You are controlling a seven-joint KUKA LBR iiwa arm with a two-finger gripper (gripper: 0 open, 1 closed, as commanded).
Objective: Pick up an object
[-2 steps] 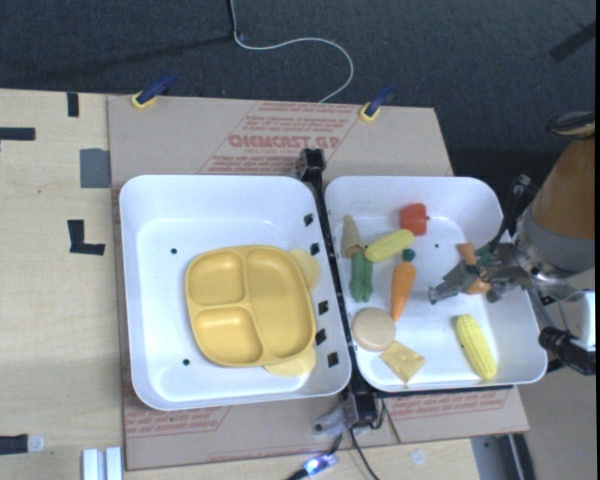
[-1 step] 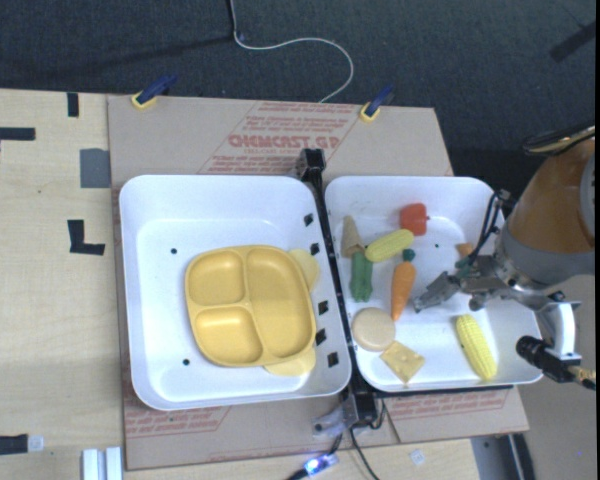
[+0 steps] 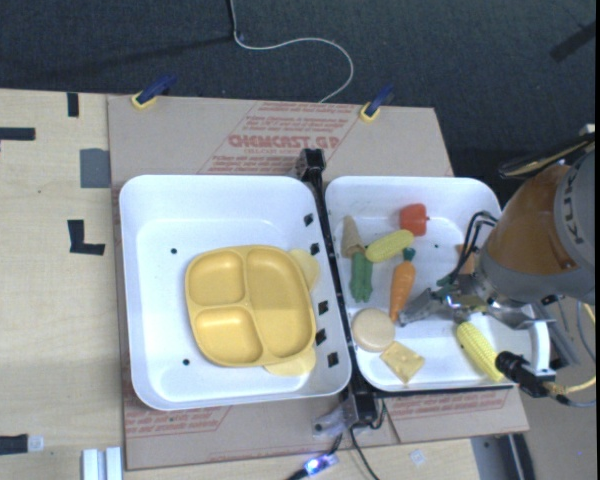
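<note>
- pincer (image 3: 412,315) low in right bin (image 3: 450,190), grip state: cannot tell
- carrot (image 3: 401,286) just left of it, long axis near-vertical, green end up
- corn (image 3: 477,349) to its right, lying diagonal

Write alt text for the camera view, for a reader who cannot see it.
A grey arm reaches from the right into the right bin, its gripper low beside a carrot among toy foods: corn, a green vegetable, a red piece. The left bin holds a yellow divided plate.
</note>
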